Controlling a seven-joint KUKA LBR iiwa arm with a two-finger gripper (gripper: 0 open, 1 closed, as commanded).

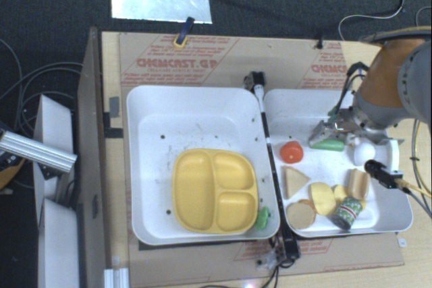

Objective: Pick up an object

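Objects for picking all sit in the right bin [395, 216], so that's where your eyes should go. From the overhead camera you've got a red tomato-looking thing [291, 152] near the divider, a pale wedge [294, 180] just below it, a round tan piece [301, 214] at the front, a yellow lump [322, 197] beside that, a green can [346, 212] lying tilted near the front edge, and a brownish bread-like piece [357, 183] just above the can. A white egg shape [362, 151] sits near the wrist.

Your tool [327, 138] is down in the back half of that bin, right over a green object [329, 144]. It looks like it's touching or just above it, but I honestly can't tell whether the tool is spread apart or closed, and I can't see the green thing actually gripped.

Left bin [145, 145] has a yellow divided plate [214, 190] toward the front, with a small green item [262, 216] wedged by its right corner against the bin wall. Both bins rest on the bench [202, 61].
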